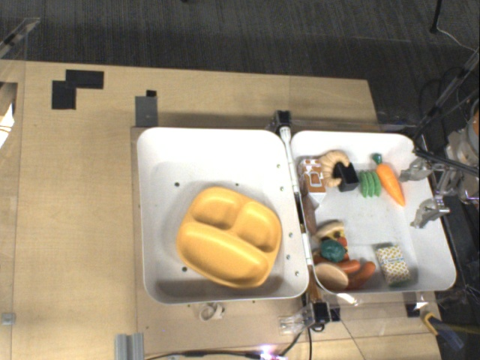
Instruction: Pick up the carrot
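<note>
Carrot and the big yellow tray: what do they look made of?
Carrot: likely moulded plastic toy, uniform orange body with a green top, smooth matte look. Yellow tray: looks like hard moulded plastic, glossy, with soft highlights on its rounded compartments. Neither can be confirmed from this view alone.

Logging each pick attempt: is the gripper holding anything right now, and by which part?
Nothing is held. The gripper sits at the right bin's edge, apart from the carrot.

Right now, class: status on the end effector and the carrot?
End effector at right bin's right edge, holding nothing. Carrot lies apart, untouched. Green piece beside it.
</note>
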Available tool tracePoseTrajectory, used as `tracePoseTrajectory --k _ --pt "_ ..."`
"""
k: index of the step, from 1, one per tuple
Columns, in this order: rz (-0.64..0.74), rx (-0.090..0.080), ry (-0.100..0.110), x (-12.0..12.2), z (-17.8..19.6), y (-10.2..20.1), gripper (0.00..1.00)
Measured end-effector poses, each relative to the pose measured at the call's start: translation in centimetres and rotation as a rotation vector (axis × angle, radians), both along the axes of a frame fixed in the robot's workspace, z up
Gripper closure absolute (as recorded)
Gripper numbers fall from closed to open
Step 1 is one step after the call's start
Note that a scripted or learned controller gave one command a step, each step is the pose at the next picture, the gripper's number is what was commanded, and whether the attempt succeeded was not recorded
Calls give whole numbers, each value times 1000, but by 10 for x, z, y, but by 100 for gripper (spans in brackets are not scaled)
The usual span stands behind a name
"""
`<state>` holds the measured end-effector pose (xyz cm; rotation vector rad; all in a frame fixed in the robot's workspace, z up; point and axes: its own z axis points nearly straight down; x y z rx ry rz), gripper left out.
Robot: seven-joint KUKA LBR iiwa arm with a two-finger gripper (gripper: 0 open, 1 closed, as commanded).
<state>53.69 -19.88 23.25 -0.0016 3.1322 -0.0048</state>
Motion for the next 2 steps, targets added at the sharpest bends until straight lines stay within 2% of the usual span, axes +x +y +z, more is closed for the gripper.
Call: tracePoseTrajectory --k 1,2 --pt "185 -4 -9 46 -142 -7 0" --pt "517 -6 -6 12 -143 -6 0"
